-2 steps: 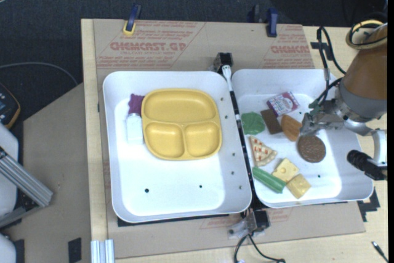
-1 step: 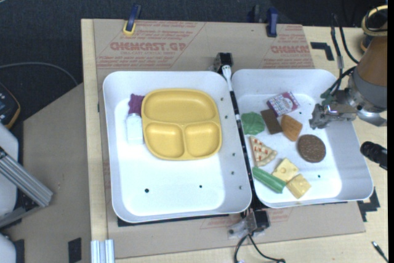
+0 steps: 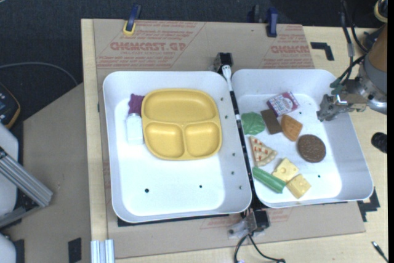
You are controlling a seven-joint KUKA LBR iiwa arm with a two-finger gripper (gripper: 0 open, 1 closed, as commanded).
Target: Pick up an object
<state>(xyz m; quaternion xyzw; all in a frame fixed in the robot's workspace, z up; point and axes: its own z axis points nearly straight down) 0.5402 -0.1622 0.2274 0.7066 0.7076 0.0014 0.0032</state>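
The objects to pick from lie in the right bin [image 3: 351, 132], gathered toward its left and middle. A green leafy piece [image 3: 252, 123] sits nearest the divider between the bins, with a dark brown rectangular piece [image 3: 270, 121] touching its right side. Just above that lies a small purple and white packet [image 3: 283, 103]. An orange-brown wedge [image 3: 291, 127] rests just right of the brown rectangle, and below it a round brown cookie-like disc [image 3: 311, 148] lies on its own. Lower left, a waffle-patterned slice [image 3: 261, 151] sits beside the bin's left wall, and below it a green stick [image 3: 267, 180] lies at a slant. Two yellow cheese-like blocks [image 3: 292, 177] sit touching each other just right of the green stick.

The end effector [image 3: 326, 110] hovers over the upper right part of the right bin, near its right wall, apart from all the pieces. Nothing is seen between its fingers; whether they are spread or closed cannot be told. The arm [image 3: 375, 74] comes in from the right edge.

The left bin [image 3: 178, 197] holds a yellow three-compartment tray [image 3: 181, 123] in its upper half. A small white bottle [image 3: 133, 128] with a purple item [image 3: 135, 103] above it lies just beside the tray's left edge.

Both bins rest on a brown board [image 3: 104, 46] printed with red lettering, laid on the desk.
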